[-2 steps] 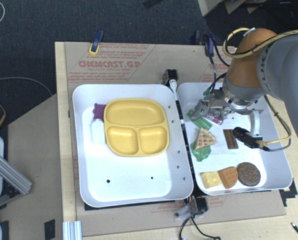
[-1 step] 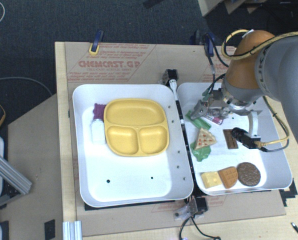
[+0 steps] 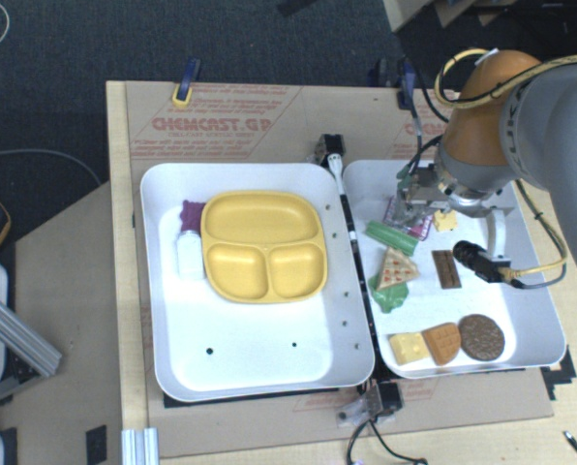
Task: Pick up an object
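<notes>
Currently, the gripper (image 3: 414,204) of the grey KUKA arm is being held low over the upper part of the right bin (image 3: 527,303). The pick is being judged as not yet made: nothing is being shown plainly in its grasp, and how far it is opened cannot be told from this slant. The likeliest targets are being crowded right beneath it, with a green packet (image 3: 392,234) touching or just beside its tip and a pale yellow piece (image 3: 446,222) just to the side. Further down the same bin, a sandwich wedge (image 3: 397,271), a chocolate bar (image 3: 446,269), a cheese block (image 3: 408,347), a toast slice (image 3: 442,342) and a round brown cookie (image 3: 482,337) are being left untouched. Closing on one item and lifting it are being counted as the work remaining. Room is being limited by the bin's near wall and by the divider against the left bin (image 3: 259,361), where a yellow divided plate (image 3: 264,245) is being flanked by a purple item (image 3: 192,214) and a white one (image 3: 189,255). Open floor is being offered mostly toward the right bin's far side.
</notes>
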Robot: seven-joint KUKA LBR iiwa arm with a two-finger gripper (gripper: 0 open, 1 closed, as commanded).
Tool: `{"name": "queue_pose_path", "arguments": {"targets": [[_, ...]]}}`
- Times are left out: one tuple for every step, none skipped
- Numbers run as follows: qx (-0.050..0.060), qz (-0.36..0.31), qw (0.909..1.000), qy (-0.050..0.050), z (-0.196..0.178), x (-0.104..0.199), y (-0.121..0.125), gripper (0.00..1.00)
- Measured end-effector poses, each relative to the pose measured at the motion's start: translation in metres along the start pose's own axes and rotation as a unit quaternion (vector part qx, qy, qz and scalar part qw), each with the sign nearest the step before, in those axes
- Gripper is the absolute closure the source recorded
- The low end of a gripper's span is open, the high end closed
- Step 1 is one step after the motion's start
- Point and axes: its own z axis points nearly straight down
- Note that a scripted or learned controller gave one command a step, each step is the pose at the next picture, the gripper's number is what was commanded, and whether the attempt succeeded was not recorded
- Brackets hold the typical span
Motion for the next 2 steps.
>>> {"name": "queue_pose_path", "arguments": {"targets": [[0.003,0.000,1.0000,0.003,-0.049,-0.009,-0.002,1.00],[0.003,-0.001,1.0000,0.003,-0.093,-0.005,-0.002,1.00]]}}
